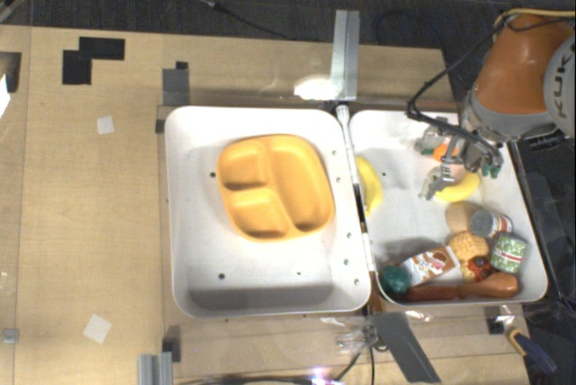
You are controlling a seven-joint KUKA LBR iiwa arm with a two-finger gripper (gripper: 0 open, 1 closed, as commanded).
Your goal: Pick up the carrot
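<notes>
Carrot [447, 151] mostly hidden, orange bit pinched between gripper [447, 160] fingers; banana [464, 187] just below, touching; right bin [396, 221] underneath.

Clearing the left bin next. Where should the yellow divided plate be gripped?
Its raised outer rim, from straight above, at the edge nearest the arm. The yellow divided plate lies flat and wide, so only the rim is thin enough to pinch.

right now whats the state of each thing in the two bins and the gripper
gripper: over the right bin, an orange piece by its fingers, grasp unclear
yellow divided plate: flat in the left bin
banana: lying under the gripper
yellow piece: against the right bin's left wall
sausage: lying along the front wall
green can: tipped, in the front right corner
</notes>
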